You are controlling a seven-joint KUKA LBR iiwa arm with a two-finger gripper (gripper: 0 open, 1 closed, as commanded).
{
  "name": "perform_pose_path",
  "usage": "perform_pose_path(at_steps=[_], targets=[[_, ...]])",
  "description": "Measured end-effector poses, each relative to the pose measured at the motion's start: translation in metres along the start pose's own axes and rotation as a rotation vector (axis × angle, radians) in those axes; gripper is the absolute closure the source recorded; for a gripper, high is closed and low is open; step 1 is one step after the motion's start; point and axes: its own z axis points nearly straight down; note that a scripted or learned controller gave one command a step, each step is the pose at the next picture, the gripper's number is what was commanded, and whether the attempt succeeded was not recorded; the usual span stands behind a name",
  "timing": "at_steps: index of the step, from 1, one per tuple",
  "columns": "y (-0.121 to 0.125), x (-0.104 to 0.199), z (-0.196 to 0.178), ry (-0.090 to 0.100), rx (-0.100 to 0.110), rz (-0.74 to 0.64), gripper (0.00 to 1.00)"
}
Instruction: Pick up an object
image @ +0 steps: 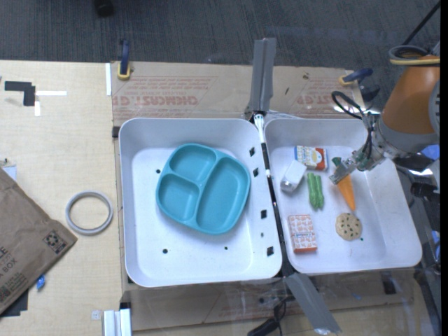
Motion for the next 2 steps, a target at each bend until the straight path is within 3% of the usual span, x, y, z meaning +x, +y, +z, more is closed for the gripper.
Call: perform_pose_path(at_steps=[1, 2], targets=[[0.035, -0.005, 0.009, 0.000, 0.001, -0.077, 1.00], [0.095, 0.081, -0.120, 0.002, 0.002, 0.025, 1.00]])
